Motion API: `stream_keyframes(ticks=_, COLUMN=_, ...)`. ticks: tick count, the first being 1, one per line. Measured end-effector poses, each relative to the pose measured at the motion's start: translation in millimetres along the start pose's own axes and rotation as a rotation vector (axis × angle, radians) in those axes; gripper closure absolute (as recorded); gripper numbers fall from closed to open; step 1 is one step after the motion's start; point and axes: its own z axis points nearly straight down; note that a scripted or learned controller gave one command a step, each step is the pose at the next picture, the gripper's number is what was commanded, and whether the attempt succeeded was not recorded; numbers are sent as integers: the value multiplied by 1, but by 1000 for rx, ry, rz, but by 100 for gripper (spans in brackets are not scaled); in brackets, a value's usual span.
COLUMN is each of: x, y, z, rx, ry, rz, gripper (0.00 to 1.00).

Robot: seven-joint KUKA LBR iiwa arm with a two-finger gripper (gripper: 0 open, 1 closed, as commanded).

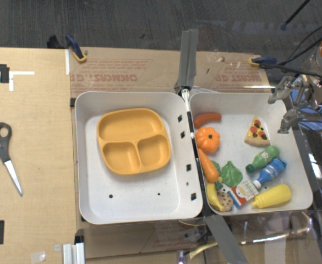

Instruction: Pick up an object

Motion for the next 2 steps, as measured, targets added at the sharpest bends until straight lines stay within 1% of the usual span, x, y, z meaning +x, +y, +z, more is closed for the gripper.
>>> stream_keyframes(ticks=1, x=8, y=-14, z=132, rx=0, ry=-2, rz=74, gripper=0)
stream_keyframes(ticks=2, x=-21, y=32, z=145, rx=0, ry=-4, rz=69, gripper=0)
